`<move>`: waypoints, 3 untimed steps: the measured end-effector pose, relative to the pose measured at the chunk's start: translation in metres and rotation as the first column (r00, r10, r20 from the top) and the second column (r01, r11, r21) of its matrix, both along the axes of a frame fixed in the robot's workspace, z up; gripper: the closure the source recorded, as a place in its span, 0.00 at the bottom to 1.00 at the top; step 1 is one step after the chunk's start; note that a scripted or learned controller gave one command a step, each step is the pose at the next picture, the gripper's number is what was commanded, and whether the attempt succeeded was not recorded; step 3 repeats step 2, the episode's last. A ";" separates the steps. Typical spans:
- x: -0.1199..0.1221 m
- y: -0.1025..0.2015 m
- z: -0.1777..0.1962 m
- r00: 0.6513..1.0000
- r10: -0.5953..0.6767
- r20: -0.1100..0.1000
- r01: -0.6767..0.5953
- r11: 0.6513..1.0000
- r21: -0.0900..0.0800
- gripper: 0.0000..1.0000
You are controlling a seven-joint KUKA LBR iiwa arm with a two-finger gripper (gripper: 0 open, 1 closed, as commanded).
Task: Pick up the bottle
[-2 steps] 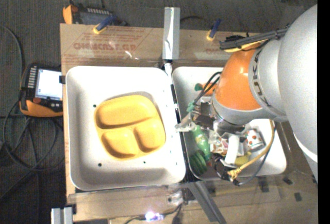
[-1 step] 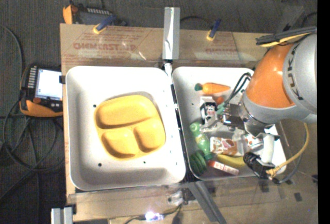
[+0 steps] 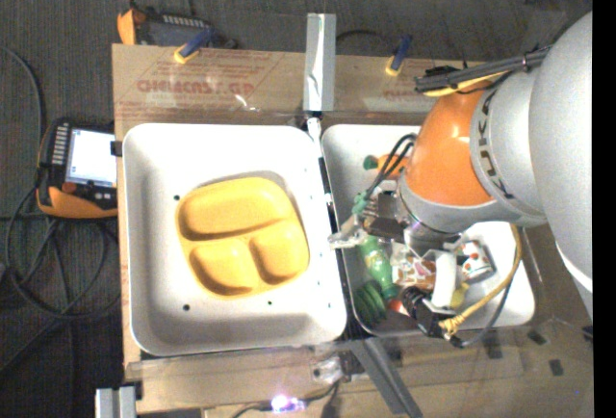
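Note:
A green bottle (image 3: 378,264) lies in the right bin (image 3: 346,151), close to that bin's left wall. The gripper (image 3: 364,225) hangs over the left part of the bin, directly above the bottle's upper end and very near it. The grey arm with its orange band (image 3: 448,166) covers much of the bin's middle. From this angle the wrist hides how the gripper meets the bottle.
The left bin (image 3: 144,214) holds a yellow sectioned tray (image 3: 245,235). In the right bin a dark green thing (image 3: 368,297) and a red thing (image 3: 397,307) lie below the bottle. A white item with red marks (image 3: 474,260) sits to the right, and a small green piece (image 3: 370,161) near the top.

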State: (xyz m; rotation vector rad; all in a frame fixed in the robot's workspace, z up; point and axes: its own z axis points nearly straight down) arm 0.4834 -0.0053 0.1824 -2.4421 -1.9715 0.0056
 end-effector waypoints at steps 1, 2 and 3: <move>-0.001 -0.025 0.000 0.968 -0.249 -0.001 0.249 0.968 -0.003 0.00; 0.000 0.014 0.000 0.988 -0.152 0.000 0.152 0.988 -0.003 0.00; 0.000 0.014 0.000 0.988 -0.152 0.000 0.152 0.988 -0.003 0.00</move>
